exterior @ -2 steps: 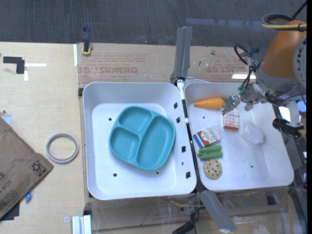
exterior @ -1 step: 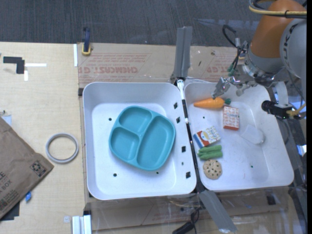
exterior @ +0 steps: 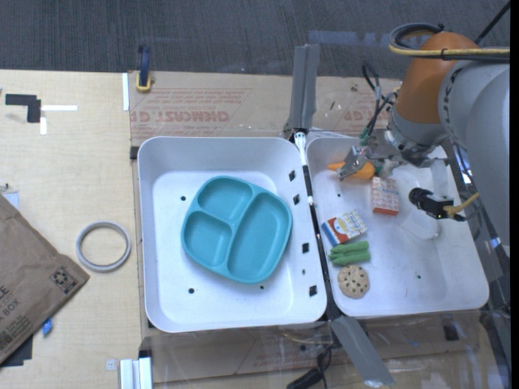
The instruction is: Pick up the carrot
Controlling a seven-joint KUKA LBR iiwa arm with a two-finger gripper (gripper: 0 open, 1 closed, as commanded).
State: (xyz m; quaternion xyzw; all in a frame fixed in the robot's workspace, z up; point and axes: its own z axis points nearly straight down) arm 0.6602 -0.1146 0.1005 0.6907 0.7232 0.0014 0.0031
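Note:
The carrot (exterior: pixel 367 170) is small and orange and lies at the back of the right bin (exterior: pixel 422 286), with its tip (exterior: pixel 334 166) pointing left. My gripper (exterior: pixel 353 166) comes down on it from the right. The dark fingers are closed across the carrot's middle, and orange shows on both sides of them. The carrot looks level and close to the bin floor; I cannot tell whether it is lifted.
In the right bin are a red and white box (exterior: pixel 385 195), a small carton (exterior: pixel 345 227), green pods (exterior: pixel 350 254) and a cookie (exterior: pixel 353 281). A teal divided plate (exterior: pixel 237 228) lies in the left bin (exterior: pixel 162 298). A tape ring (exterior: pixel 103 245) sits on the bench.

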